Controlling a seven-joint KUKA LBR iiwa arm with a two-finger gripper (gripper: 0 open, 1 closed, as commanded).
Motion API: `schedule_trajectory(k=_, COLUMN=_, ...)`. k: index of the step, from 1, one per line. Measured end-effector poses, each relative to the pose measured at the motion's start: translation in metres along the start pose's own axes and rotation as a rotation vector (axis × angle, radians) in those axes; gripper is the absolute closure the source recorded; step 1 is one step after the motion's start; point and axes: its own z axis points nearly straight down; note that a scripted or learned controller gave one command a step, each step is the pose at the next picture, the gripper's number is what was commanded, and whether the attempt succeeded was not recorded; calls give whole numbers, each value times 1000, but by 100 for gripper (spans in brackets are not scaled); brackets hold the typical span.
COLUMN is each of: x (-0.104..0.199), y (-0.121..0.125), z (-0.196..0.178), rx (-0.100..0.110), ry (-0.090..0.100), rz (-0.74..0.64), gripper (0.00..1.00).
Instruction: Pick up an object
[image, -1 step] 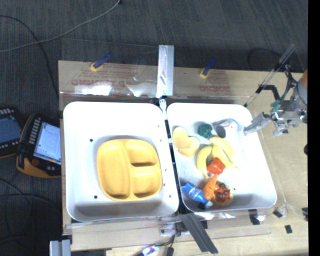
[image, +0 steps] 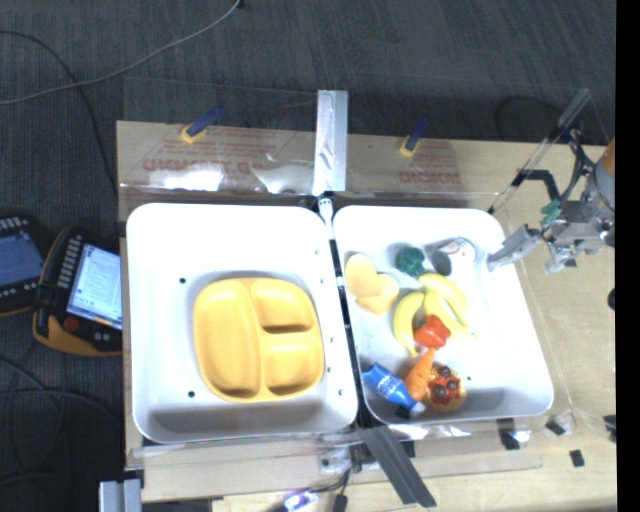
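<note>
Two bins sit side by side on the table (image: 560, 330). The left bin (image: 160, 300) holds a tray (image: 258, 335). The right bin (image: 520, 340) holds bananas (image: 430, 300), a bottle (image: 388, 387) and other toys. The end effector (image: 500, 255) hangs over its right rim.

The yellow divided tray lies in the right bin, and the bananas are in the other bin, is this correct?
Not quite. The camera view shows the yellow tray in the left bin; the bananas are in the right bin, so they are indeed in the other one.

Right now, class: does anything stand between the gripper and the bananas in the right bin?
Nothing visible does. The gripper hangs over the right bin's upper right corner; bare white floor lies between it and the bananas.
</note>
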Motion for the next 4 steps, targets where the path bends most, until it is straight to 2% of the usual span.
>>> schedule_trajectory(k=1, x=56, y=12, z=180, rx=-1, ry=1, rz=170, gripper=0)
schedule_trajectory(k=2, x=57, y=12, z=180, rx=-1, ry=1, rz=170, gripper=0)
schedule_trajectory(k=3, x=57, y=15, z=168, rx=-7, ry=1, rz=169, gripper=100)
schedule_trajectory(k=4, x=77, y=31, z=65, rx=-1, ry=1, rz=-55, gripper=100)
